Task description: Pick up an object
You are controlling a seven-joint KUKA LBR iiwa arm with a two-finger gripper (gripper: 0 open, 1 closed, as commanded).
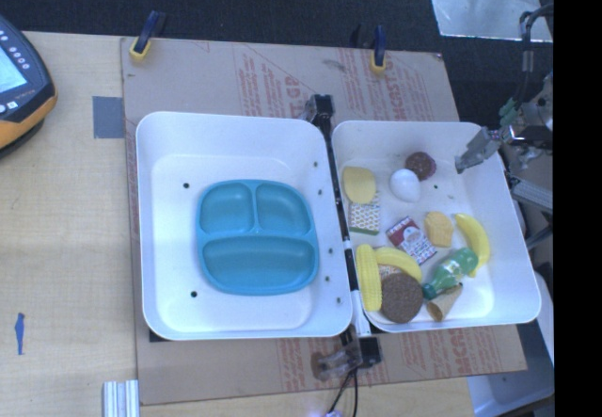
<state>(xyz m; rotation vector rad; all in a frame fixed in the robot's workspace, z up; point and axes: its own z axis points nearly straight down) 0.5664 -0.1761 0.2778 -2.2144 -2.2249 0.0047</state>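
We pick the banana [473,238] as our target — it lies near the right wall of the right bin [527,307], just beside a yellow block [438,227]. It looks like light, stiff, smooth plastic, so we would pinch across its middle. Its long axis runs roughly up-down in view, curving. The gripper [475,150] hovers at the bin's upper right; whether it is released or clenched we cannot tell.

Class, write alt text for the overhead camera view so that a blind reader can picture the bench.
Two white bins sit side by side on a bench: the left bin holds a blue divided plate, the right bin a jumble of toy food, including a banana, a corn cob and a white egg. The robot's pincer hovers at the right bin's upper right edge.
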